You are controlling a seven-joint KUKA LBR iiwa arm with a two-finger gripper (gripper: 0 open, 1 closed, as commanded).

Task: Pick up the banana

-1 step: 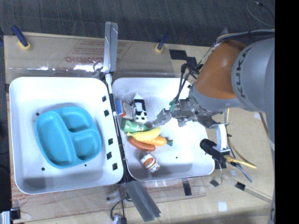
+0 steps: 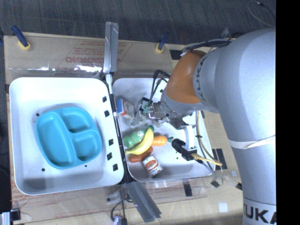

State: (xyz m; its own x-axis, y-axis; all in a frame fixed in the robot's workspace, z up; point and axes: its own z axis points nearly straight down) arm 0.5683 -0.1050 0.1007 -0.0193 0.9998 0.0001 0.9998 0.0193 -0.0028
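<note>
Dark carpet lies behind a pale bench (image 2: 56, 55), where two blue clamps (image 2: 21, 37) pinch its far edge. By far the biggest thing in view is the grey arm (image 2: 243, 93), which comes in from the right and bends down over the right bin (image 2: 199, 171), its orange band just above the wrist. The left bin (image 2: 18, 125) holds one blue divided tray (image 2: 68, 137), lying flat near its middle. The gripper (image 2: 147, 112) sits low in the right bin's far half, amid clutter (whether it is open or closed cannot be told from this angle). Just nearer the camera than the gripper, and not held by it, the banana (image 2: 144, 143) lies curved against a green item (image 2: 133, 138) on its left. An orange carrot (image 2: 160, 141) touches its right side, and a red piece (image 2: 133, 158) peeks out from under it. A small can (image 2: 152, 166) lies tilted near the bin's front wall.
</note>
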